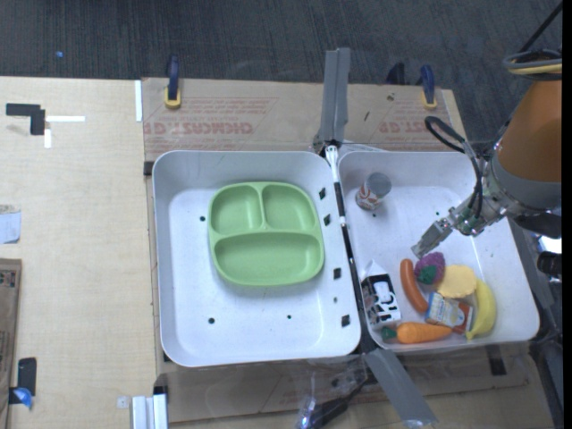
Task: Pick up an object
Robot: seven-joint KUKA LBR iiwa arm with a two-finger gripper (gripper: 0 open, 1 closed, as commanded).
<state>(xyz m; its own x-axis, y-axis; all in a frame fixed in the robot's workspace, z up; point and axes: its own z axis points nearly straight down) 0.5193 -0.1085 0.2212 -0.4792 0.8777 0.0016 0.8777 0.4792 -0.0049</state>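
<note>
fingers (427, 239) – spread, holding nothing | above purple grapes (431, 267) | right bin (500, 239)

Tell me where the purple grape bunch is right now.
The purple grape bunch lies in the right white bin, toward its near right, between the red sausage and the yellow round piece.

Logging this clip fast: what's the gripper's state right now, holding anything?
Gripper: over the right bin, above the purple grapes; nothing visible between its fingers; open or closed cannot be told.
</note>
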